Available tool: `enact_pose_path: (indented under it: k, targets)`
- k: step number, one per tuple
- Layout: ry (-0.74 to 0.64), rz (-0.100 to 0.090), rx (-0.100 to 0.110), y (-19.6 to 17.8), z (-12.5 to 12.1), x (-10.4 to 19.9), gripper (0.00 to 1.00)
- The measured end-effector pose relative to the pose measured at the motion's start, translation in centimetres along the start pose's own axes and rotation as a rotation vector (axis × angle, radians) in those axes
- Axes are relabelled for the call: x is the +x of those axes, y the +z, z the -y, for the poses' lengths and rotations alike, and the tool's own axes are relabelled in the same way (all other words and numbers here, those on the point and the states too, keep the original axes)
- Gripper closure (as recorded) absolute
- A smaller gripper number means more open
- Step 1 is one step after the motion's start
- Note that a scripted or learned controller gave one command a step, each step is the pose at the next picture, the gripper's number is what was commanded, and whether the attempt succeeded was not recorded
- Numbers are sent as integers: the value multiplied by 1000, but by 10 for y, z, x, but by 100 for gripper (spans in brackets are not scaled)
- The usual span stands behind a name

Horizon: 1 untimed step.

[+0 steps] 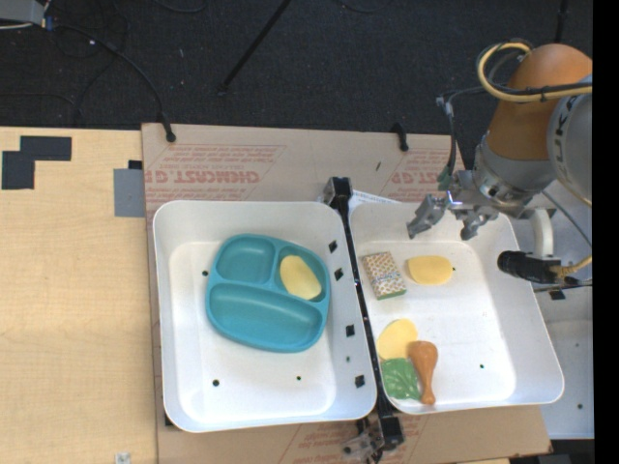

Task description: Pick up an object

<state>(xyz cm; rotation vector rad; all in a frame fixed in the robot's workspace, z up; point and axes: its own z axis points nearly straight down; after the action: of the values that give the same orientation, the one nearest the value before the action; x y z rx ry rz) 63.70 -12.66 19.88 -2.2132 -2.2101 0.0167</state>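
Observation:
My gripper (448, 221) hangs above the far edge of the right bin (513, 356), fingers spread open with nothing between them. Just below it lies a pale yellow oval piece (429, 270). To that piece's left sits a patterned beige block (384, 275). Near the bin's front left are a yellow round piece (397, 337), a green leafy piece (401, 379) and a brown drumstick (424, 365), all close together.
The left bin (184, 356) holds a teal divided plate (253, 307) with a yellow oval (301, 277) in its upper right compartment. A black divider (352, 298) runs between the bins. Cardboard (251, 167) lies under both bins.

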Motion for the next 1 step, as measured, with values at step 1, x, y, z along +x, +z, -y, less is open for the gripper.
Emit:
enact_pose_path:
  k: [1]
  targets:
    - [-2,2,-14,-9,-3,0,0]
